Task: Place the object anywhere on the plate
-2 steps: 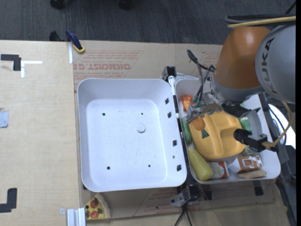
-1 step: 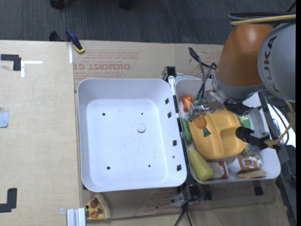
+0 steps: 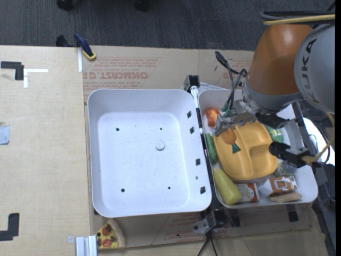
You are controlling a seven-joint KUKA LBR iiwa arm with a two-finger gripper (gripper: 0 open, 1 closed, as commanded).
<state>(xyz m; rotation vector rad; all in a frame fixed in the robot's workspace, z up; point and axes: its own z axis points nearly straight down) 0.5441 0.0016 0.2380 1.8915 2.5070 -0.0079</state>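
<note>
In the camera view, "KUKA" is read on the grey arm (image 3: 314,63), and mirrored red lettering is seen on the cardboard (image 3: 133,71). The gripper (image 3: 234,122) is poised over the yellow plate (image 3: 250,151) in the right bin (image 3: 306,188), an orange object (image 3: 228,136) lying on the plate just below it; whether the claw is released or clenched cannot be told.

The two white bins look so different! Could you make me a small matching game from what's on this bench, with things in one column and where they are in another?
Things:
1. yellow plate
2. yellow bottle
3. pizza slice toy
4. blue and yellow tool

Places:
A. on the cardboard beyond the left bin, toward the carpet
B. in the middle of the right bin, under the arm
C. outside the bins, at the left bin's near left corner
D. lying at the right bin's near left corner, beside the plate

Pairs: 1-B, 2-D, 3-C, 4-A
</note>
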